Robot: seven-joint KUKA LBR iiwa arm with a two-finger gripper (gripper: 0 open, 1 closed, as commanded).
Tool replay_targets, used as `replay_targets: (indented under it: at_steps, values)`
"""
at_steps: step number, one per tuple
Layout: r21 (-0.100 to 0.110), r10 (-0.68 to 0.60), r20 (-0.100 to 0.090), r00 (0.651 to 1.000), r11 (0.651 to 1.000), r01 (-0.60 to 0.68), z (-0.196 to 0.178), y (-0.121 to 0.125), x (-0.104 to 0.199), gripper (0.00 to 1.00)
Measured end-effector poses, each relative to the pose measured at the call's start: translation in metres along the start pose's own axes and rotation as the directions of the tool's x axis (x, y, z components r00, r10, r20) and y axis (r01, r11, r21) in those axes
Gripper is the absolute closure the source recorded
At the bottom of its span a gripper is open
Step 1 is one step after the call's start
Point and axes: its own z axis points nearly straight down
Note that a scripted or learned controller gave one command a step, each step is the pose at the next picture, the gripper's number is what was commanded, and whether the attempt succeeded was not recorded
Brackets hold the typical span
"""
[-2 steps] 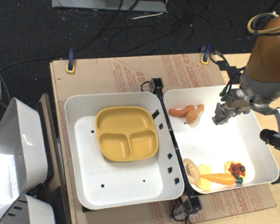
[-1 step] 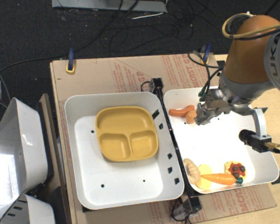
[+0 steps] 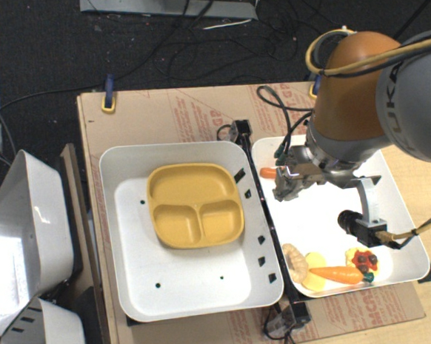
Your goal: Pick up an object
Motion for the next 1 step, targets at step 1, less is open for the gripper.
replay_targets:
  at_steps: [1]
  values:
    - [0.001, 0.001, 0.001, 1.000, 1.000, -0.001, 0.0192, -0.0052, 0.0515, 1.00]
